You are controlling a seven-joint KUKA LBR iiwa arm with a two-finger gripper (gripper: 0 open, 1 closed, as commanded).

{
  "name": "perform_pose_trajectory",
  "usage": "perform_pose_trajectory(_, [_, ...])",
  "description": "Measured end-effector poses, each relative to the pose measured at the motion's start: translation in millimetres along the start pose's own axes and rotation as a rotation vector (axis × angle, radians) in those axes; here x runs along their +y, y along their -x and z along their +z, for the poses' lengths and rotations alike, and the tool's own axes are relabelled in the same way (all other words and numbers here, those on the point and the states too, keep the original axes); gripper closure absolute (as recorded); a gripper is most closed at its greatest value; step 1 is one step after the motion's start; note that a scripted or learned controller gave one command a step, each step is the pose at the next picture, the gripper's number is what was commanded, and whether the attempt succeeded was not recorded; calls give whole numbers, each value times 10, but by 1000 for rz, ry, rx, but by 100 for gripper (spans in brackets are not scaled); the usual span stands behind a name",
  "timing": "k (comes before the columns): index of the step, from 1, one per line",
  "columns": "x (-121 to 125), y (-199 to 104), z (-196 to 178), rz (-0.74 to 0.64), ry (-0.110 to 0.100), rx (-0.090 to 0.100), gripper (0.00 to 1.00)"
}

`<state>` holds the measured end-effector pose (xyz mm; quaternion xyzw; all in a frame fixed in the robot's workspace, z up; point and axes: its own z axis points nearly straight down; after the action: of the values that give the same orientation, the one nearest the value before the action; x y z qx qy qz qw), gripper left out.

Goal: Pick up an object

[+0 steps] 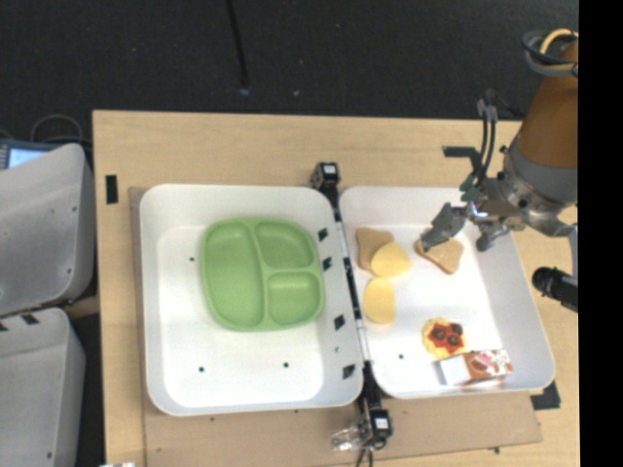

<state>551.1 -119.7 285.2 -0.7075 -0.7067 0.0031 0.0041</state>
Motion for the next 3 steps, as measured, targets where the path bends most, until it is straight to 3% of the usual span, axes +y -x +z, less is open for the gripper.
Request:
perform_pose_trajectory(1, [18,-2,-59,-3,12,-2,0])
perform_pose_trajectory(3, [-23,2,1023,2,7,-3,0])
